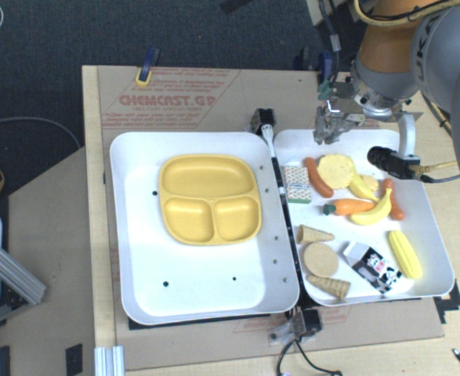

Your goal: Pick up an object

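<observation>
The right bin (433,233) holds several toy foods: a sausage (318,177), a yellow round slice (337,169), a banana (373,208), a carrot (349,207), a corn cob (404,254), a cracker (298,183), two cones (314,234), a round cookie (320,260) and a black-and-white carton (371,265). My gripper (328,129) hangs above the bin's far left corner, a little beyond the sausage and slice, and its fingers look close together with nothing between them.
A yellow sectioned tray (210,197) lies in the left bin (135,233). A black clip (262,120) sits at the bins' far junction. The grey arm with its orange band (402,22) fills the upper right.
</observation>
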Available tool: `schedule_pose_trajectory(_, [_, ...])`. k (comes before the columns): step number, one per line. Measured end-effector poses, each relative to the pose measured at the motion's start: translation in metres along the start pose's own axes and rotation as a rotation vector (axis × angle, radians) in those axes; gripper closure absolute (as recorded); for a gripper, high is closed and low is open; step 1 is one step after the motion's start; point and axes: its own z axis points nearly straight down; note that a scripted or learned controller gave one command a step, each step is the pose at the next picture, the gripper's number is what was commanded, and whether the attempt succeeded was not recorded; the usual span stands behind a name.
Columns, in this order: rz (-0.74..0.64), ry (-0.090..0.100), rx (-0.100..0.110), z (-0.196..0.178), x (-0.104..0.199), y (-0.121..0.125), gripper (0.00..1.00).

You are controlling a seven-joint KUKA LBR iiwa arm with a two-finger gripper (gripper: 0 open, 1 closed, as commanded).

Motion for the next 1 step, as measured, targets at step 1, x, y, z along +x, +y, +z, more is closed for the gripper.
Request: schedule_pose_trajectory(1, [0.001,0.0,0.0,-0.007,-0.0083,-0.0049,1.0])
